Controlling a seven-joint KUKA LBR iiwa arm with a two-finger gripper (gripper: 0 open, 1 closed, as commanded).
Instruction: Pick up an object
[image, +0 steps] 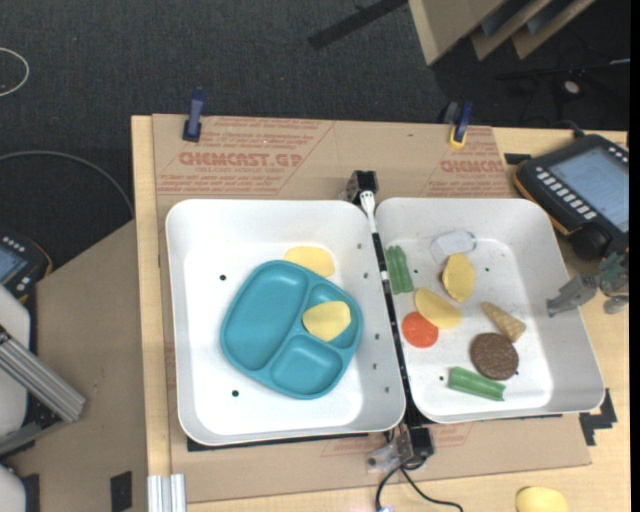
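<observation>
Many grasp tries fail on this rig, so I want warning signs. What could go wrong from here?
The right bin is crowded: the brown disc touches the cone-shaped piece, so fingers might nudge both. The red piece lies against a yellow piece and may slide. The gripper sits at the rim and could clip it.

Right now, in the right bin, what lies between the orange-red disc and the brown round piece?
In the camera view, bare white bin floor lies between the orange-red disc and the brown round piece; the yellow piece sits just above that stretch.

Count relative to the teal tray (275, 335): two yellow pieces on or touching it, seven food items in the bin to its right.
</observation>
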